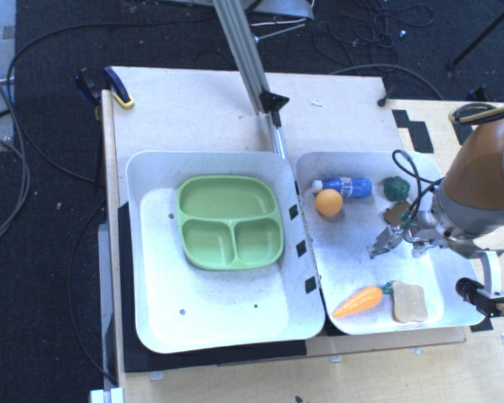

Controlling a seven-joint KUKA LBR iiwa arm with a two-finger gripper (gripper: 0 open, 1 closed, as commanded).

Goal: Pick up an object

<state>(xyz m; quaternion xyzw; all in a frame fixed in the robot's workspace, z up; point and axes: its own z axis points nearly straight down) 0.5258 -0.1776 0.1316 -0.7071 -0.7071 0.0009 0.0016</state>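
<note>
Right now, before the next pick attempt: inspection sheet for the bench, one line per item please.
Surface: bench bears two white bins side by side, left bin and right bin.
Job's things: in the right bin, an orange ball touching a blue bottle, a dark green object, a toy carrot, a tan bread-like piece.
Clutter: green divided plate in the left bin.
Gripper: gripper over the right bin's middle; nothing seen between its fingers.
Cables: black cable looping above the wrist; more on the dark floor.
Surroundings: slanted metal pole crossing the bench's far side.
</note>
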